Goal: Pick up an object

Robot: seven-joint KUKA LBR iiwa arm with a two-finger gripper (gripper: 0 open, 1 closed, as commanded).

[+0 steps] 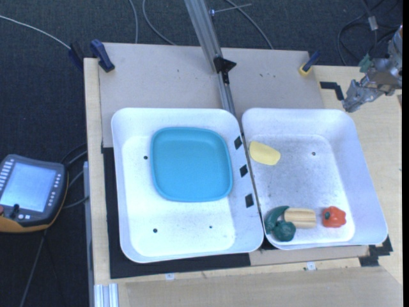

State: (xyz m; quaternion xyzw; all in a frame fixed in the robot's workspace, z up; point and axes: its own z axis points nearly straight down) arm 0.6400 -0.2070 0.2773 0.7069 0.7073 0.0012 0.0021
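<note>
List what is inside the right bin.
Inside the right bin lie four things: a yellow piece near its upper left, and along the lower edge a green vegetable, a tan block touching it, and a red pepper. Nothing visibly covers another.

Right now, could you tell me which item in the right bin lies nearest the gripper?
The yellow piece, alone near the bin's upper left; the other three cluster along the bottom edge.

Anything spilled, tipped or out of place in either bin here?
Nothing stands out. The blue plate lies flat in the left bin; the yellow piece, green item, tan block and red item lie inside the right bin.
</note>
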